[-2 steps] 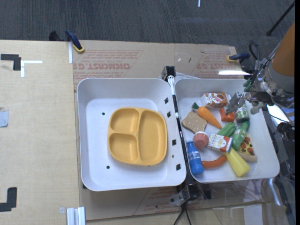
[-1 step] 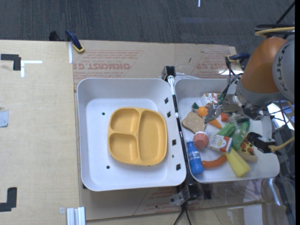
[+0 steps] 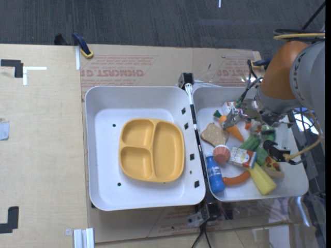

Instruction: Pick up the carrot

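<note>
- While the carrot (image 3: 235, 132) lies unlifted in the right bin (image 3: 295, 187), the reach-and-grasp step is judged in hand.
- Carrot noted: orange, tapered, slanted, mid-bin toward the far edge, beside a bread slice (image 3: 213, 135).
- Gripper (image 3: 231, 118) seen at the carrot's far end; fingers appear parted, nothing clamped.
- Next move judged: closure squarely on the carrot.

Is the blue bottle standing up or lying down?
Lying down. The blue bottle lies on its side on the floor of the right bin, its long side flat, beside the slice of bread and the sausage.
</note>
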Motion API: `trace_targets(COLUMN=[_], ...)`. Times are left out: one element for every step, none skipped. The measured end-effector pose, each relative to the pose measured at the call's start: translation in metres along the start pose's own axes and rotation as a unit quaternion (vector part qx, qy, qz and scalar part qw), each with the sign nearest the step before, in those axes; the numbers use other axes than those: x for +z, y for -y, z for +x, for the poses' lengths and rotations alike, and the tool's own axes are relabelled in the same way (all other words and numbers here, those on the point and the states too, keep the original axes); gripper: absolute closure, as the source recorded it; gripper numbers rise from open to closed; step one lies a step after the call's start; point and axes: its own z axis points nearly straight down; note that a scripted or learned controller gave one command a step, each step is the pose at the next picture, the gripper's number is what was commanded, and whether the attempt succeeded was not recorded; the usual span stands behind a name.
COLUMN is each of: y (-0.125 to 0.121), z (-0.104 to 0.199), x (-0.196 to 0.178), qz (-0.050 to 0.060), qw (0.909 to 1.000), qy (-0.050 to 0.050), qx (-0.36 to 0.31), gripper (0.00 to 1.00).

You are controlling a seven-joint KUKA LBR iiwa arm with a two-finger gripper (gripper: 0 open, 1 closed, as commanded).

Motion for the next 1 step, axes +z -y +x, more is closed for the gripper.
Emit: trace_targets(y=[0.003], z=[-0.0001], x=[-0.0031], qz=[0.006], qw=[1.0], qy=[0.0], qx=[0.002], gripper=[1.0])
